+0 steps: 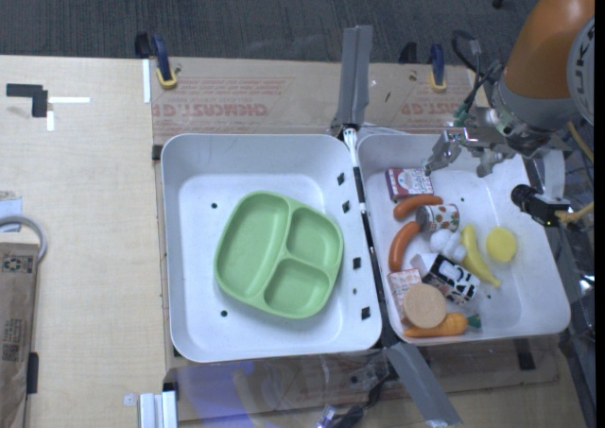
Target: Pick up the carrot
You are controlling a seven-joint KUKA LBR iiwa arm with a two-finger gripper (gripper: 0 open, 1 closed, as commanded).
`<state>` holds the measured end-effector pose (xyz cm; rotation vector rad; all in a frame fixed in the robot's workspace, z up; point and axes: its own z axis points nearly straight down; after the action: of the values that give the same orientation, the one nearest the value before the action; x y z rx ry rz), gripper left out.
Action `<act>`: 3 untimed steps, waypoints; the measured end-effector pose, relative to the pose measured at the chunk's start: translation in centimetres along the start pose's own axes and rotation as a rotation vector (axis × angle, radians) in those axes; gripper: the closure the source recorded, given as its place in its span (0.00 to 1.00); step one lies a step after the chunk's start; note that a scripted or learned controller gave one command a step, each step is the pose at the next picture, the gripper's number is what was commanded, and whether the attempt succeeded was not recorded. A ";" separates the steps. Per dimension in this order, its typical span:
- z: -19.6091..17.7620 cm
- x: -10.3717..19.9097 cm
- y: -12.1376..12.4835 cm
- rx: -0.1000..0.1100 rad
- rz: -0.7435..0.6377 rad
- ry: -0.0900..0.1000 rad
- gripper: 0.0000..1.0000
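The carrot (452, 326) is orange with a green stub at its right end. It lies along the near wall of the right bin (529, 322), partly under a round tan disc (424, 305). My gripper (460, 162) hangs over the far side of that bin, well away from the carrot. It is open, and nothing sits between its fingers (437, 156).
The right bin also holds two red-orange sausages (404, 245), a small red carton (408, 180), a can (437, 218), a banana (477, 256), a lemon (501, 245) and a black-and-white pack (452, 277). A green divided plate (279, 254) lies in the left bin (189, 228).
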<state>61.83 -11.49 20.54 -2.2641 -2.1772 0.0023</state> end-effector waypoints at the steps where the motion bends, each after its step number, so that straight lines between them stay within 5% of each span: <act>1: 1.5 6.1 -9.6 0.003 0.157 0.000 0.00; 2: 1.5 5.3 -7.4 0.003 0.350 -0.001 0.00; 3: 9.5 1.6 -12.7 -0.029 0.372 0.002 0.00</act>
<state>49.23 -9.44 11.09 -2.6439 -1.7321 -0.0309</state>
